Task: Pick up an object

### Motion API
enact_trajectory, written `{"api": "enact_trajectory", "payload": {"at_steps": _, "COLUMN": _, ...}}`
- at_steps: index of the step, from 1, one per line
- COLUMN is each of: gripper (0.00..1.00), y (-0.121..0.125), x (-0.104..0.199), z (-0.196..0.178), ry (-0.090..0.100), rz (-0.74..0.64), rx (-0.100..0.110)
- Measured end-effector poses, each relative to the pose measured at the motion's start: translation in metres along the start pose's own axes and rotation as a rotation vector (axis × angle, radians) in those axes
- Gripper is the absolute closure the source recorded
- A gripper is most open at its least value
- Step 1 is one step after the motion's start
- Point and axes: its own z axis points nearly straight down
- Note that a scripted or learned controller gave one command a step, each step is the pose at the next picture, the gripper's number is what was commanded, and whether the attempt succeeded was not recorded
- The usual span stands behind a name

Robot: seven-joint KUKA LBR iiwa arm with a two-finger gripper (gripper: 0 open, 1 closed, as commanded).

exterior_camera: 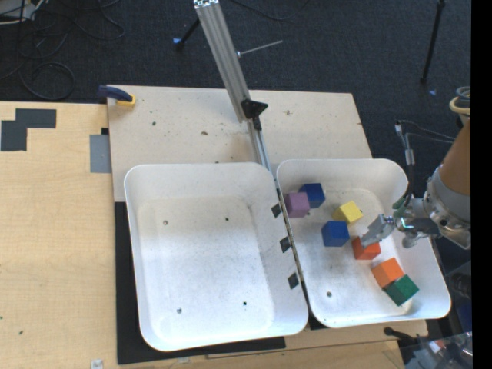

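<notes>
1. Red is the colour that matters: a small red block (366, 247) lies in the right bin (384, 167), right of centre in the frame, and the gripper (379, 230) hangs directly at its upper right edge.
2. The block sits just below and to the left of the fingertips, so close that the grey fingers overlap its upper corner in this slanted view; whether they touch it I cannot tell.
3. The jaws' state is not readable here: the fingers merge into one grey shape, and nothing is plainly seen between them, so no grasp can be claimed.
4. The block looks close to a cube, so it has no clear long axis; its faces are turned somewhat off the bin's walls, with one corner pointing toward the lower left of the frame.
5. Neighbours crowd it: a blue block (335, 233) lies just to its left, a yellow block (350, 211) above, and an orange block (387, 270) touching a green block (401, 290) lower right.
6. In my judgement the coming move turns on a short shift down-left, centring the fingers over the red block while staying apart from the blue one.
</notes>
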Motion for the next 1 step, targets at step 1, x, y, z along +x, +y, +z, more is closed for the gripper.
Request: {"api": "enact_trajectory", "payload": {"at_steps": 1, "gripper": 0.00, "y": 0.0006, "x": -0.0011, "z": -0.0020, "ry": -0.001, "rz": 0.003, "rx": -0.005}}
